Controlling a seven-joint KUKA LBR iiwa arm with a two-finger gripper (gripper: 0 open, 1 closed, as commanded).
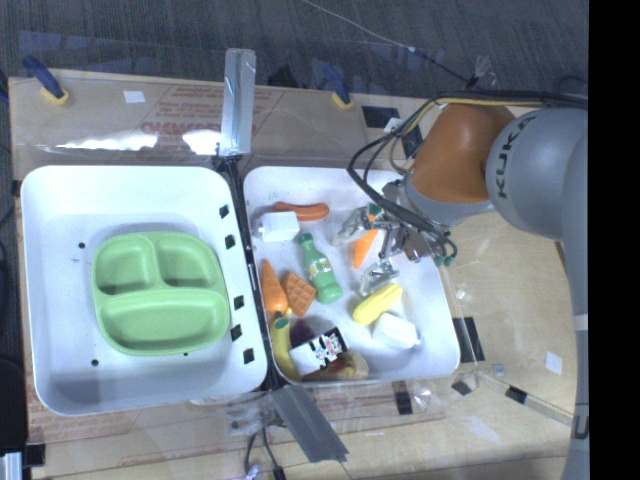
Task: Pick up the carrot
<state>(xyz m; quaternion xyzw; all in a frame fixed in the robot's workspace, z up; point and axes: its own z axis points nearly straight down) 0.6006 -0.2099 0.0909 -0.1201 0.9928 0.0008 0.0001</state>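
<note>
From above, the tool [372, 240] hangs over the right bin [440, 313], its fingers closed on the small orange carrot [364, 249], which sits near the bin's upper right. A green bottle [319, 270] lies just left; the left bin [40, 268] holds a green tray [158, 291].

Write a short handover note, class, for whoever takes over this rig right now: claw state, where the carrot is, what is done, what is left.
Claw: over the right bin, upper right area. A small orange piece, seemingly a carrot, lies right at it; a grip cannot be confirmed.
A longer orange carrot-like piece lies by the right bin's left wall, beside the waffle and green bottle.
Done: arm has reached the bin.
Left: confirm the grasp and lift the carrot clear.
</note>
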